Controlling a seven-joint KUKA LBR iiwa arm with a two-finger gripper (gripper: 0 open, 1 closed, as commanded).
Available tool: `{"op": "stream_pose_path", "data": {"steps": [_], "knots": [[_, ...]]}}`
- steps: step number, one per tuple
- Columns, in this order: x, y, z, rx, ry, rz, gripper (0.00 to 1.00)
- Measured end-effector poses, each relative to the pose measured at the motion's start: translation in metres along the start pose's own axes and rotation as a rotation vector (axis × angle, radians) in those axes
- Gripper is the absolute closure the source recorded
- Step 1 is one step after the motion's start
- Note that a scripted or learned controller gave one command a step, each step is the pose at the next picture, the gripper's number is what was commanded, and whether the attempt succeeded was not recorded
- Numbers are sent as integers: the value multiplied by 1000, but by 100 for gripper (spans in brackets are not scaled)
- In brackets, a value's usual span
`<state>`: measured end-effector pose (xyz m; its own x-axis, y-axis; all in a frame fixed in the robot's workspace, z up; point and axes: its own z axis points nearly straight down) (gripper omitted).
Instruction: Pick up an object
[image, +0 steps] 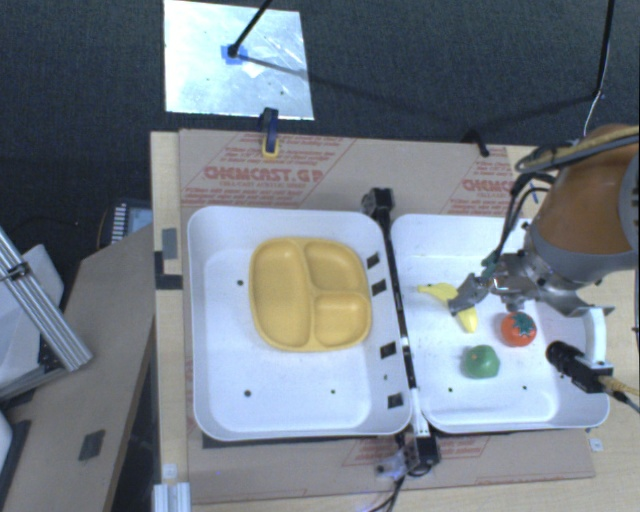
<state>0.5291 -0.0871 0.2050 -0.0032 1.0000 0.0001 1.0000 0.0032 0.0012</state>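
Gripper (468, 296) hangs at the banana (449, 301) in the right bin's (440, 405) middle, grip state untellable. Risk: it could skid off the curved fruit or bump the neighbouring tomato (517, 329).

Left bin (210, 330) with yellow tray (308, 293), surface (300, 165) clutter around it.

Tray has three compartments and sits in the upper middle of the left bin. Right bin (440, 405) touches the left one along a black clip strip (395, 300). Cardboard under both, red print. Yellow clamp (270, 133) on the far cardboard edge. Shiny sheet (238, 58) on dark carpet beyond, blue tape patch (232, 53) on it. Aluminium rail (35, 310) at far left.
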Motion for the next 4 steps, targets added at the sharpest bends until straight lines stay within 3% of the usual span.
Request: {"op": "stream_pose_path", "data": {"steps": [2,3,4], "knots": [[5,-14,98,5,1,2,0],[5,-14,122,3,1,3,0],[5,-13,110,0,0,3,100]]}}
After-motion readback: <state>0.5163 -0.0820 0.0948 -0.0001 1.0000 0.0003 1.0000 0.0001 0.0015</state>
